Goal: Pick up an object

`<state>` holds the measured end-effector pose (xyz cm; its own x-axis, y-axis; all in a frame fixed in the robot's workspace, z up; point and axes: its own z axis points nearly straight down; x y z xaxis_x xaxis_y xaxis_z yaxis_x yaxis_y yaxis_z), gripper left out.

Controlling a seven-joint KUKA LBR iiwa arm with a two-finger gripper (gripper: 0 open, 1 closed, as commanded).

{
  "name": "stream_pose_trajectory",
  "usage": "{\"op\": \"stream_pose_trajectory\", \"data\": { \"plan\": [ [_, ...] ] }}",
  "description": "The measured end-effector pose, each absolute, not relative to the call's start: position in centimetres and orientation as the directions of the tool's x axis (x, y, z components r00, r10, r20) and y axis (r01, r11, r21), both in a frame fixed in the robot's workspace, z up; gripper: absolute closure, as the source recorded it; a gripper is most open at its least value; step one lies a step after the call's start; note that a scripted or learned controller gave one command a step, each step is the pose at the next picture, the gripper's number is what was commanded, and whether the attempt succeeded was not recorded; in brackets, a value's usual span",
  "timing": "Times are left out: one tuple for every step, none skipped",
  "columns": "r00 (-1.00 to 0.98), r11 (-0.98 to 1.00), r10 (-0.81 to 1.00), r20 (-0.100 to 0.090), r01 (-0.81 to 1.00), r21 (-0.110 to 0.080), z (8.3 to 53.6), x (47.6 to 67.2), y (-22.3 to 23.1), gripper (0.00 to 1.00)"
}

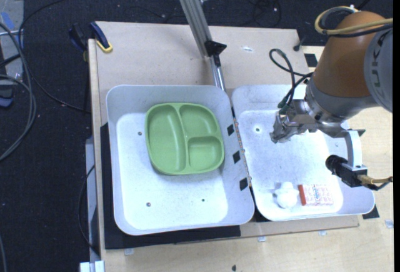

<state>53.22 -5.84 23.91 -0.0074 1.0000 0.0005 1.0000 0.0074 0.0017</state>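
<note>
In the right bin (pixel 262 102), near its front edge, lie a small white rounded object (pixel 285 195) and, just right of it, a flat packet with red print (pixel 319 195). My gripper (pixel 279 133) hangs over the middle of this bin, up and slightly left of both objects and well apart from them. Nothing shows between its fingers. A green divided plate (pixel 185 137) with three compartments rests in the left bin (pixel 125 158).
A grey metal pole (pixel 194 8) slants down from the top to the seam between the bins. The arm's orange band (pixel 350 58) and wrist overhang the right bin's far right corner. Black cables trail over the dark floor at left.
</note>
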Motion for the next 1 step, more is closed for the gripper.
{"op": "stream_pose_trajectory", "data": {
  "plan": [
    [-0.008,0.008,1.0,0.001,1.0,0.001,24.62,54.05,-0.64,1.0]
  ]
}}
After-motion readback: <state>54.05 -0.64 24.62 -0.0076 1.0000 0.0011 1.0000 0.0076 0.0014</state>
